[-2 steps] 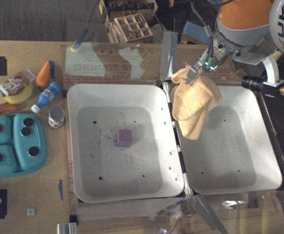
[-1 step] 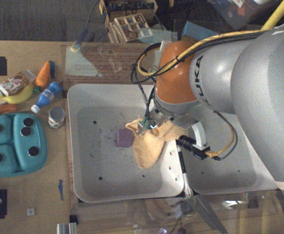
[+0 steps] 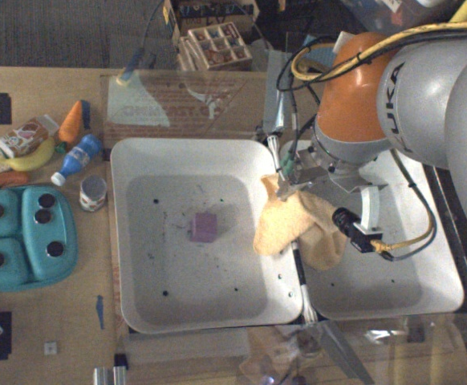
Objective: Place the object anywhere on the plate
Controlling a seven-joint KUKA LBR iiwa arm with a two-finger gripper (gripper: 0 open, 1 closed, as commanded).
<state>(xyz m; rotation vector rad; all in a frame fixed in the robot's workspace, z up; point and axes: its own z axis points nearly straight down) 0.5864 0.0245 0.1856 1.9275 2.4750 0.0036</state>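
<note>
Cloth, yellow, hangs from my gripper, fingers pinched on its top corner, draped across divider between bins. No plate visible to me (small purple block lies left, in left bin).

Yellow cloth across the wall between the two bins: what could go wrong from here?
1. The yellow cloth sags over the shared wall of the left bin and right bin; it may snag there when lifted.
2. Just its upper corner reaches the pincer, so the limp cloth might slip away.
3. Dragged left, it could sweep the purple block.
</note>
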